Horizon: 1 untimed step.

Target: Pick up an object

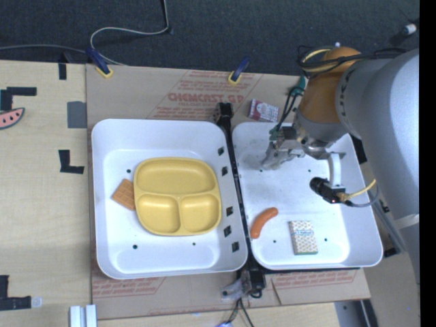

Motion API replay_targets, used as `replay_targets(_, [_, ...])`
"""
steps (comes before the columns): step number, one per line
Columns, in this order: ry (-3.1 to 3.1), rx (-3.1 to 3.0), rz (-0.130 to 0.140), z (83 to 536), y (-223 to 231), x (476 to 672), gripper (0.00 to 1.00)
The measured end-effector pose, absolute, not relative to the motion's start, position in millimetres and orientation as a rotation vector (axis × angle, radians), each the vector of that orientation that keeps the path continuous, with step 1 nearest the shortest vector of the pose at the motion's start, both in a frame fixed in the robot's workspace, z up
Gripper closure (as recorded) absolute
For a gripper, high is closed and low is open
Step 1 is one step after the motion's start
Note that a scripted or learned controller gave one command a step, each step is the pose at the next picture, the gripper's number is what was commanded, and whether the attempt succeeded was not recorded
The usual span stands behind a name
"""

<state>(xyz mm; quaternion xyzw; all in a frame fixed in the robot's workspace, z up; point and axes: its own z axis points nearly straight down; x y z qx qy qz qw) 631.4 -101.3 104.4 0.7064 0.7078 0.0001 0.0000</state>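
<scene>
Here the grey arm with its orange band [325, 80] reaches in from the right and hangs over the upper part of the right shallow white bin [354, 247]. Its jaws [278, 157] point down towards the bin floor near the upper left corner of that bin; whether they are released or clenched cannot be told, and nothing can be seen between them.

Lower in the same bin lie two things, both well apart from the jaws. A small orange sausage-shaped object [263, 221] lies tilted near the bin's left wall. Just beside it, to the right, a small rectangular card box with a pale blue printed face [303, 237] lies flat on the floor.

The left shallow white bin [112, 251] holds a yellow plastic plate with three compartments [178, 195], set near the middle. A tan square cracker-like piece [124, 195] lies against the plate's left edge, partly tucked under it.

Both bins sit side by side on a brown cardboard sheet [184, 94] on the counter. A small dark red packet [261, 110] rests on the cardboard just above the right bin.
</scene>
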Motion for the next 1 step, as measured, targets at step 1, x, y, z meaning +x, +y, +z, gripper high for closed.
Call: replay_targets(1, [2.224, 2.219, 0.000, 104.3, -101.3, 631.4, 0.00])
